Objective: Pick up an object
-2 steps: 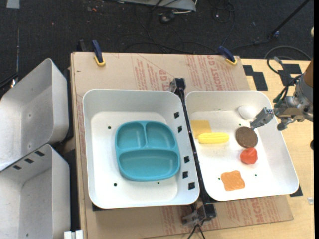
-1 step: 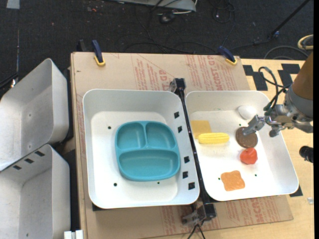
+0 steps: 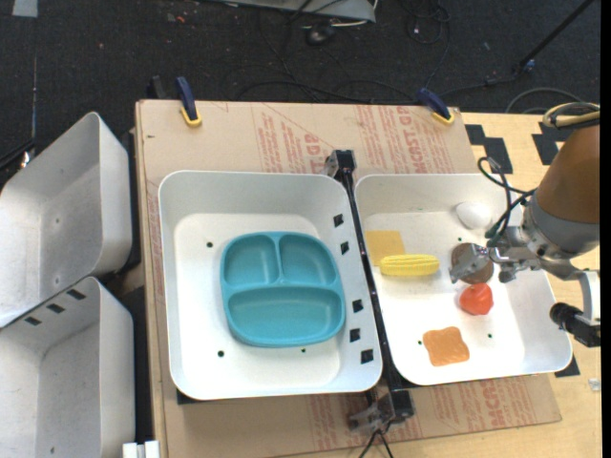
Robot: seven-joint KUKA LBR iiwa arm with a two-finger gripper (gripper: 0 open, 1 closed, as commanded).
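Gripper (image 3: pixel 473 262) is hovering in the right bin (image 3: pixel 535 351), just above the red tomato (image 3: pixel 476 300); cannot tell how far its parts are spread. Red print on the cardboard is showing mirrored, unreadable.

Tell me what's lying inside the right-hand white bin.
The right bin holds a yellow corn cob, a yellow slice, a red tomato, an orange piece and a white object. The gripper covers whatever lies beneath it.

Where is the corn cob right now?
The corn cob lies in the right bin, near its left side, just below a yellow square and left of the gripper.
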